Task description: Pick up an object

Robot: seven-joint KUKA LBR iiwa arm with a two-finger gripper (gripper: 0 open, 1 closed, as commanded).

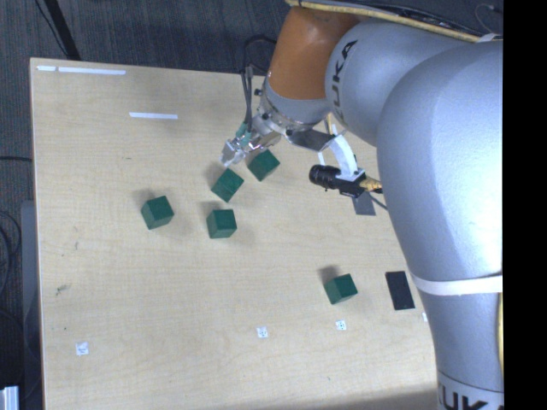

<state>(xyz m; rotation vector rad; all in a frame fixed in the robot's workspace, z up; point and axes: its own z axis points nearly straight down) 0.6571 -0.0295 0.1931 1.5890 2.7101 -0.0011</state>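
The jaws point(242, 146) hung over the wooden bench point(128, 314); I could not tell their state. Five green cubes lay there. One cube point(263, 165) sat just right of the jaws, another point(227, 184) just below, neither visibly gripped.

Matt green blocks point(221, 223) lie on a smooth, pale wood-look bench point(128, 314).
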